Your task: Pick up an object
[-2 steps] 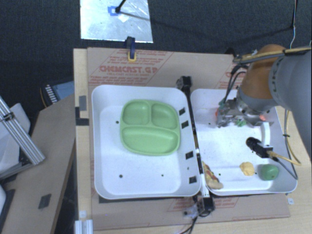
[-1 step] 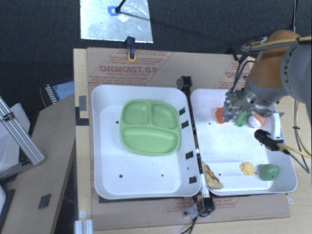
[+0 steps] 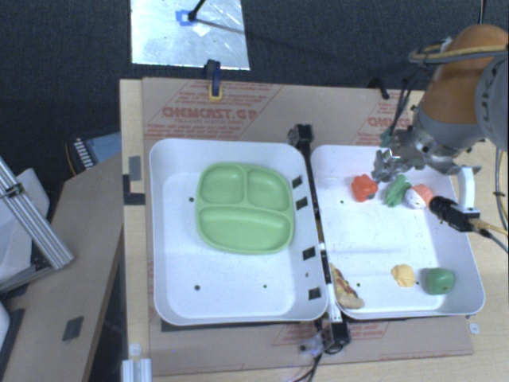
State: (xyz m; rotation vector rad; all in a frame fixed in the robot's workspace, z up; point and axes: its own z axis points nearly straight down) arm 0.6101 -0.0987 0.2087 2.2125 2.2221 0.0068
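Tabletop (image 3: 103,213): light wood, partly covered by a brown sheet (image 3: 238,106) printed in red, dark floor around it.
Foil square (image 3: 187,22): lies on the dark floor beyond the tabletop, with a small blue piece on it.
Left bin (image 3: 171,293): white and shallow, holds a green tray (image 3: 242,208) with three compartments, set near the bin's middle.
Right bin (image 3: 374,237): white, touching the left bin along a black clipped seam.
Red toy (image 3: 364,187): in the right bin's far part, just left of the claw.
Green toy (image 3: 396,192): long and leafy, just beside the red toy, directly under the claw.
White-orange toy (image 3: 418,196): just right of the green toy.
Yellow toy (image 3: 403,274): near the bin's front right corner, just beside a round green ball (image 3: 437,279).
Tan toy (image 3: 347,290): lies at the front left edge of the right bin, against the seam.
Arm (image 3: 465,86): grey with an orange band, reaches in from the right above the bin's far corner.
Claw (image 3: 388,165): low over the far part of the right bin, between the red and green toys; cannot tell whether it is released or clenched, and nothing is seen in its grasp.
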